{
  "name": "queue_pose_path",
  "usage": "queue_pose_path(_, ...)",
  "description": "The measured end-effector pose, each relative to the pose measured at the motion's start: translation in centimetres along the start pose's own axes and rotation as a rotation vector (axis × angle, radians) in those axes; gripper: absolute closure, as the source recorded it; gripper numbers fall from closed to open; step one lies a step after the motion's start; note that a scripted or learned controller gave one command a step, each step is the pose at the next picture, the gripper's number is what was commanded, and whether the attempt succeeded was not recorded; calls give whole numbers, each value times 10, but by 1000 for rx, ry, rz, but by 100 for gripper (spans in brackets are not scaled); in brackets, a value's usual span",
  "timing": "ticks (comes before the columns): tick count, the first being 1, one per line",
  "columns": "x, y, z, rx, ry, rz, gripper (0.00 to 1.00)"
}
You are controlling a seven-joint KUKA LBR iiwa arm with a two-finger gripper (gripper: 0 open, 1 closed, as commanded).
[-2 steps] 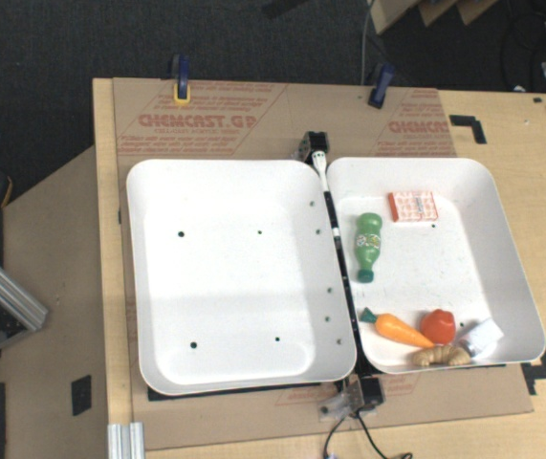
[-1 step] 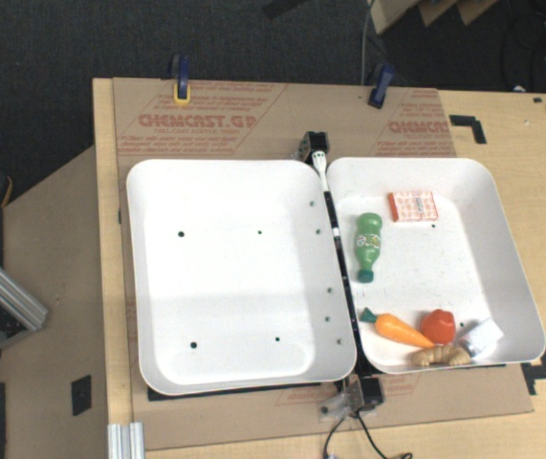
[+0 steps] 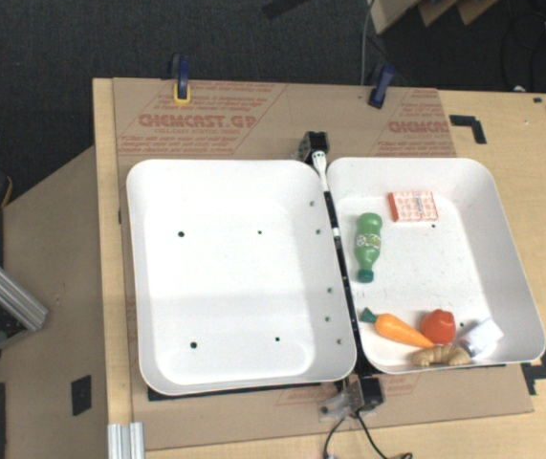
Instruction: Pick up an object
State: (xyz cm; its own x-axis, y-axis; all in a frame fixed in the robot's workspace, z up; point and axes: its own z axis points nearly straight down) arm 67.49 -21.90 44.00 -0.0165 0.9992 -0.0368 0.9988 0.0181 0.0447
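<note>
Lying in the right bin (image 3: 502,256), beside the left bin (image 3: 158,256), are all objects: a green bottle (image 3: 367,245) near the divider, a red-patterned card (image 3: 413,206) beyond it, and a carrot (image 3: 397,329), tomato (image 3: 437,326) and ginger root (image 3: 441,356) clustered at the near edge. Gripper state cannot be told.

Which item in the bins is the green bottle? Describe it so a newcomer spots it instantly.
Look at the right-hand white bin. Along its left wall, about halfway down, lies the green bottle, roughly lengthwise, with a pale label round its middle. It is the only green item: the red-patterned box sits up and to its right, and the carrot and tomato lie nearer the front.
</note>
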Motion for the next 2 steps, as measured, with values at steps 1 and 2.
queue_pose_path(1,0,1,-11,-5,-4,-2,100)
queue_pose_path(2,1,3,-22,-9,-7,-4,100)
